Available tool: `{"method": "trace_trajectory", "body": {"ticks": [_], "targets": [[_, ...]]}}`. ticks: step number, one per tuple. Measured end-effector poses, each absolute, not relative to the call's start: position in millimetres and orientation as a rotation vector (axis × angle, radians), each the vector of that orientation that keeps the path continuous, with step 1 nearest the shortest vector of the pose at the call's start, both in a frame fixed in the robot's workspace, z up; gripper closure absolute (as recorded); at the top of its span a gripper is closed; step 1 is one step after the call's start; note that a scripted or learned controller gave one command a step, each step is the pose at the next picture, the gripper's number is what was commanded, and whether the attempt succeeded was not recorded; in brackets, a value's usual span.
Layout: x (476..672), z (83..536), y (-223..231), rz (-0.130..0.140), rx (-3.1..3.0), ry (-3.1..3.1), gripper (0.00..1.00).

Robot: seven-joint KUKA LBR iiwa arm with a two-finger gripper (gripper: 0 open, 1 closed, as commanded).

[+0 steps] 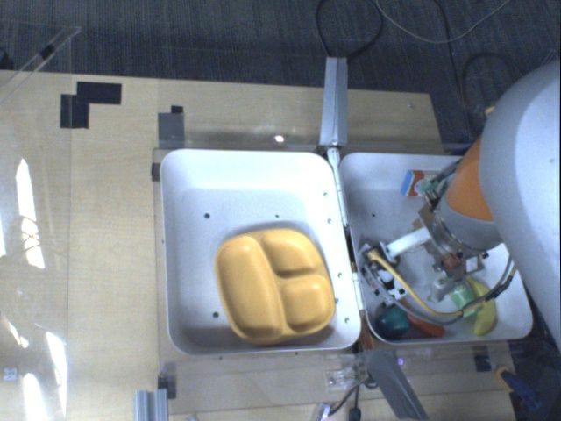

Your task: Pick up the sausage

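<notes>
The sausage (428,328) is a short reddish-orange piece lying near the front wall of the right bin (386,191). My gripper (447,279) hangs low inside that bin, a little behind and to the right of the sausage, among other small items. The wrist and cables hide its tip. Nothing can be seen held in it.
A dark teal object (393,320) lies just left of the sausage. A green piece (461,296) and a yellow-green piece (483,319) lie to its right. A yellow cable (405,281) loops across the bin. A yellow sectioned tray (273,283) sits in the left bin (202,191).
</notes>
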State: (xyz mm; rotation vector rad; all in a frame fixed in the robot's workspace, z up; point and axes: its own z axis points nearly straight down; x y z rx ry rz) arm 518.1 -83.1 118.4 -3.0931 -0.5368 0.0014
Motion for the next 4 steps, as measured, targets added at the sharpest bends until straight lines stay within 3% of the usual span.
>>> {"method": "trace_trajectory", "body": {"ticks": [1, 2, 3, 4], "targets": [[487.0, 114.7, -127.1, 0.001, -3.123, -0.322, 0.00], [512.5, 88.1, -98.8, -0.008, -3.104, -0.490, 0.00], [600.8, 131.3, -169.0, -0.005, -3.091, -0.563, 0.00], [616.9, 143.0, -110.6, -0.001, -3.116, -0.405, 0.00]]}}
